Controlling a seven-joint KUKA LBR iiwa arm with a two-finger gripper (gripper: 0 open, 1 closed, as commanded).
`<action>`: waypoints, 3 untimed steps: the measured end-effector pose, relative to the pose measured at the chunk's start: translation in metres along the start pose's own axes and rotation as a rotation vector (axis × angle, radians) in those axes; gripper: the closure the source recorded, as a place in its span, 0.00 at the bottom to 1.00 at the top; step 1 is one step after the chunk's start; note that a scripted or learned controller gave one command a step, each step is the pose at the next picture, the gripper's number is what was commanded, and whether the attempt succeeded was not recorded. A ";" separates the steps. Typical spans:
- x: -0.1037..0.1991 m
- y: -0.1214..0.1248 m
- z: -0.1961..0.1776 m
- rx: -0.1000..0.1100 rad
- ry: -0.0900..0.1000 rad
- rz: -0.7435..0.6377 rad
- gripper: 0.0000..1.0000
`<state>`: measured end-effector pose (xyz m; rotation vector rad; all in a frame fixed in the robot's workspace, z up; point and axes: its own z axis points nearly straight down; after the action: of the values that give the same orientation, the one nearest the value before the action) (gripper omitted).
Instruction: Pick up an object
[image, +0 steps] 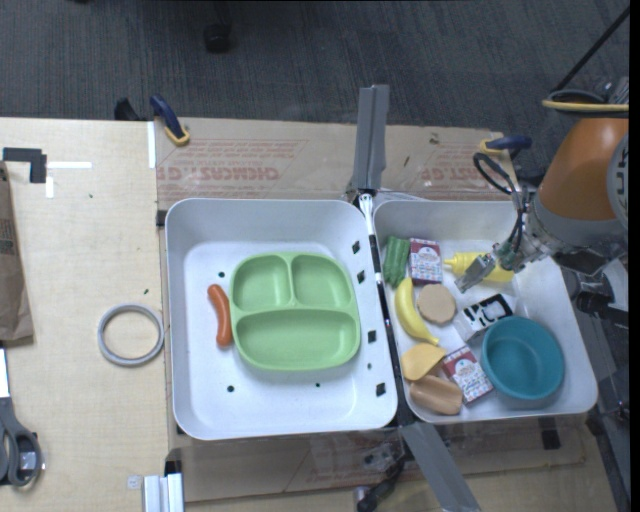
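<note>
Camera view looks down on the counter, which carries two white bins side by side. Left bin holds a green divided plate near its middle, with a small orange sausage lying just beside the plate's left edge. Right bin is crowded: a teal bowl sits toward its near right corner, a banana lies along its left side, and a green cucumber stands beside a small red carton. A tan round disc touches the banana. A yellow piece lies at the far side, right by the tool, which hangs low over the right bin; whether it is open or closed cannot be made out
</note>
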<state>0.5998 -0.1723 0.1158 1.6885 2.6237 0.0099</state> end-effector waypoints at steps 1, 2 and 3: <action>0.011 0.063 0.019 0.005 0.007 -0.166 0.00; 0.062 -0.017 0.018 0.007 0.009 -0.015 0.00; 0.079 -0.023 0.017 0.002 0.005 -0.092 0.00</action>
<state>0.5460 -0.1099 0.0976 1.5688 2.7025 0.0101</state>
